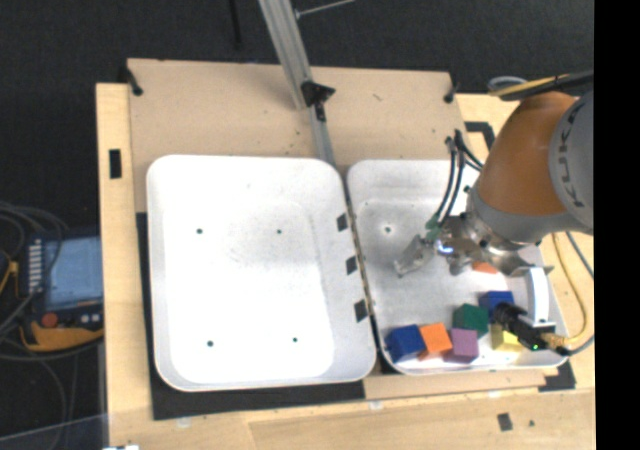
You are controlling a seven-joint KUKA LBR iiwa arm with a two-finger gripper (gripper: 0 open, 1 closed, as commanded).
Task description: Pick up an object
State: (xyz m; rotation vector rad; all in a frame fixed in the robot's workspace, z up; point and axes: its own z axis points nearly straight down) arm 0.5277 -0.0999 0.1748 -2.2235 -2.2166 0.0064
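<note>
2 white bins sit side by side on the bench. The left bin (250,268) has nothing in it; the right bin (400,193) keeps all the objects. They lie in a group near its 6 o'clock edge: a blue block (404,341), next to it an orange block (436,338), then a purple block (464,343), almost touching each other in a row. A green block (471,317) is just behind them, toward 12 o'clock, and another blue block (496,300) is at its 2 o'clock side. A small yellow piece (506,339) lies at the 4 o'clock corner, partly under dark hardware.

The arm (530,173) comes in from 3 o'clock, and the gripper (412,260) hangs over the bare middle of the right bin, apart from the group. From this view I cannot tell its state, because the tool is small and blurred against the white floor. I see no object in it.

In my judgement the pick is not yet made. The risk is that the tool goes down where it is now and closes on nothing, because the blocks are further toward 5 o'clock. A 2nd risk: the blocks are so close that a finger may land on top of one block or push its neighbour instead of going beside it. The wall near the row leaves also little room for a finger on that side.
</note>
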